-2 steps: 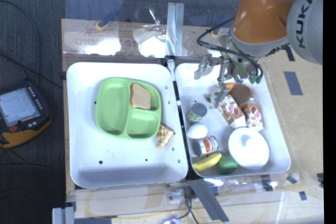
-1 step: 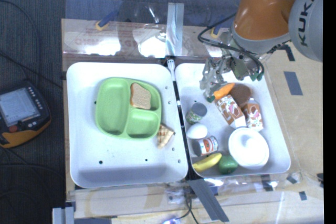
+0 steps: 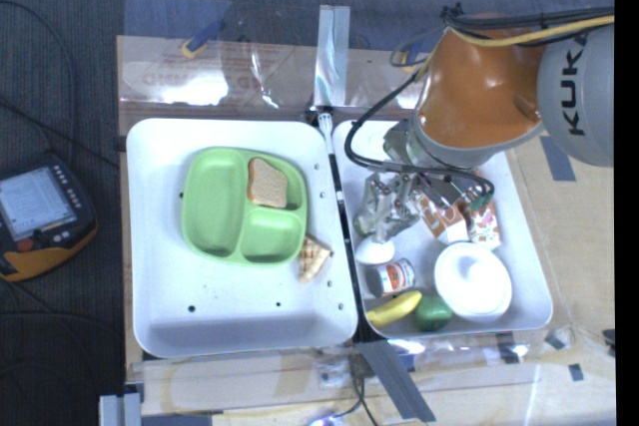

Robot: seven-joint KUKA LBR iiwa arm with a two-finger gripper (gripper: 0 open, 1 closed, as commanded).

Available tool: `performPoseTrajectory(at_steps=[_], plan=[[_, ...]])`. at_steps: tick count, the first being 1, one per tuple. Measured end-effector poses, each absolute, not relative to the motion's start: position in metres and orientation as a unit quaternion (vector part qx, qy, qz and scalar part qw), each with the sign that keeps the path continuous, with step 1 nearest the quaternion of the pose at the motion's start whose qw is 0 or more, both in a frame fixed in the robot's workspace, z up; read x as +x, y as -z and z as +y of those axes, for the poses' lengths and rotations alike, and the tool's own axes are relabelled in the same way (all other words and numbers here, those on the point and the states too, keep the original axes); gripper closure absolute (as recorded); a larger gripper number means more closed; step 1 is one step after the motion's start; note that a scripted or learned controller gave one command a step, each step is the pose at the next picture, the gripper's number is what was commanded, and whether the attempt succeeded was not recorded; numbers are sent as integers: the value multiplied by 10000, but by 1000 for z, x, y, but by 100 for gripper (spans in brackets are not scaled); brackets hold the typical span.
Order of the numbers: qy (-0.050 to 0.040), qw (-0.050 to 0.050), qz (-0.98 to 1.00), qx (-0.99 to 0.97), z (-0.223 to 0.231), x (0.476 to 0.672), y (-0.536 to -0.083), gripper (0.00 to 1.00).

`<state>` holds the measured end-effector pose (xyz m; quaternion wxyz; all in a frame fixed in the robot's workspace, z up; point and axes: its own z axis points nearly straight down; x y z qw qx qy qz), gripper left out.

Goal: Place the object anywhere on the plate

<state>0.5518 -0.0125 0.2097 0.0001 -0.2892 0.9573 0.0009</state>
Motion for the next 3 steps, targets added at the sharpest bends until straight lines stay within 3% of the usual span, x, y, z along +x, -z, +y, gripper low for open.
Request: performPoseTrajectory(at_steps=[1, 2, 3], plan=[[-3, -6, 9327, -3607, -86, 505, -183, 100], [2, 22, 8598, -5106, -142, 546, -252, 100], [-10, 20, 8590, -5119, -141, 546, -251, 0]])
